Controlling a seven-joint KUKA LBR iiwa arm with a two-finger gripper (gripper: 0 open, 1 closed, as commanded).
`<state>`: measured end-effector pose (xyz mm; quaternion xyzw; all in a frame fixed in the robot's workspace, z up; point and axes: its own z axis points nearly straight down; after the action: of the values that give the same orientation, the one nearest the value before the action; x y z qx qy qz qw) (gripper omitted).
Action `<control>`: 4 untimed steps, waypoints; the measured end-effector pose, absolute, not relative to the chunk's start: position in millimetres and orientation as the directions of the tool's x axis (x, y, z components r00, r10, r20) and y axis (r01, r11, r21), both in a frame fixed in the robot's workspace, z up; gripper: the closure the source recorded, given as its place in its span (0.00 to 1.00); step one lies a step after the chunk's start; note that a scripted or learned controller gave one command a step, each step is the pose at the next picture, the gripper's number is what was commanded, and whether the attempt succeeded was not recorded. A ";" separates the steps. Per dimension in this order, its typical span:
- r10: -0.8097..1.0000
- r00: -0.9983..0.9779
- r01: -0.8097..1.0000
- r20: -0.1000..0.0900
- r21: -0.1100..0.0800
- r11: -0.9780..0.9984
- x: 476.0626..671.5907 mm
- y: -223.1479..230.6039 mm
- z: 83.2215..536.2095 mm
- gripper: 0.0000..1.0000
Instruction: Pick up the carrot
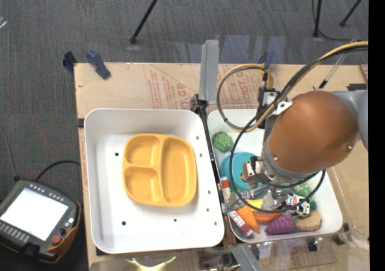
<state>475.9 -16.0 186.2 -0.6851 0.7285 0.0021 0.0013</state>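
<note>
Two shallow white plastic bins sit side by side on the cardboard-covered bench [138,86], and the right-hand bin [334,200] serves as the landmark here. The small orange carrot [251,215] lies near that bin's front edge, toward its left half, pointing slantwise. Just left of the carrot, against the bin's left wall, lies a small red and white tube-shaped item [240,224]. Just right of the carrot is a purple bunch of toy grapes [280,225], and beyond the grapes a tan, bread-like lump [308,222] rests in the bin's front right corner. A round green knobbly toy [222,141] sits toward the bin's back left corner, and a teal round dish [236,166] lies between that toy and the carrot. The grey arm with its large orange-brown band [313,133] hangs over the bin's middle, and the two-finger gripper [269,194] sits low inside the bin, just behind the carrot; whether its claw is apart or together cannot be told, since wrist and cables hide it. Left of the landmark, the other bin [99,173] holds a yellow three-compartment plastic plate [160,169] at its centre.
</note>
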 end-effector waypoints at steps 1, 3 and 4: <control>-0.998 -0.063 -0.998 -0.005 0.002 0.063 475.9 -16.5 186.2 0.00; -0.998 0.056 -0.998 -0.005 -0.003 -0.056 478.5 -75.5 105.2 1.00; -0.987 0.160 -0.987 -0.004 -0.005 -0.160 477.0 -2.9 189.3 1.00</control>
<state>477.0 -2.9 189.3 -0.7616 0.6480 -0.0004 0.0033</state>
